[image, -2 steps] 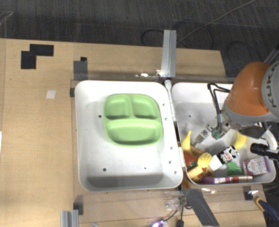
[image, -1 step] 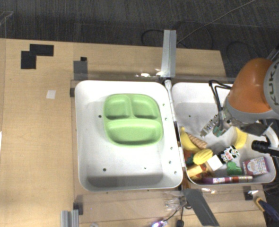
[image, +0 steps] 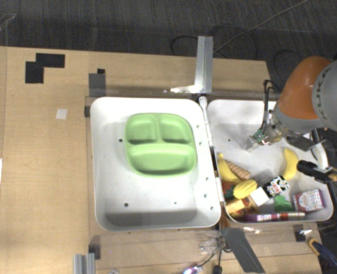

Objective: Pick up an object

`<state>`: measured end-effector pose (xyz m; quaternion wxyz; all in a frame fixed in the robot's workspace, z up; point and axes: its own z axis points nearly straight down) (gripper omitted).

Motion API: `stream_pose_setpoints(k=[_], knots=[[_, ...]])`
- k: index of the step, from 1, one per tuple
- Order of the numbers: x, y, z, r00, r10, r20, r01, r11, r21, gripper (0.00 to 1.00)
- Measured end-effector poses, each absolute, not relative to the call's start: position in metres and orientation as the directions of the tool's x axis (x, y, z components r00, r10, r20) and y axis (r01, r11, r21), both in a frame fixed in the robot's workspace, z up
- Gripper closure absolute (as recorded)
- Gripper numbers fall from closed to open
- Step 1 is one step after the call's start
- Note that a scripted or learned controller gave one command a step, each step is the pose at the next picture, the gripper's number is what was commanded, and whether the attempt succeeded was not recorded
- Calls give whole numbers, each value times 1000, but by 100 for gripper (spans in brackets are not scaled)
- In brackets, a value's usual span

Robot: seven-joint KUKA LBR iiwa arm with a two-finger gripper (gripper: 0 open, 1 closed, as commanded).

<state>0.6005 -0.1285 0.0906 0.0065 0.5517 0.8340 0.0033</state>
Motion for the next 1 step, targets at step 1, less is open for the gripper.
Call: stream_pose_setpoints(k=[1], knots=[[595,-99,91,-154,988,-5,988,154,16,100]])
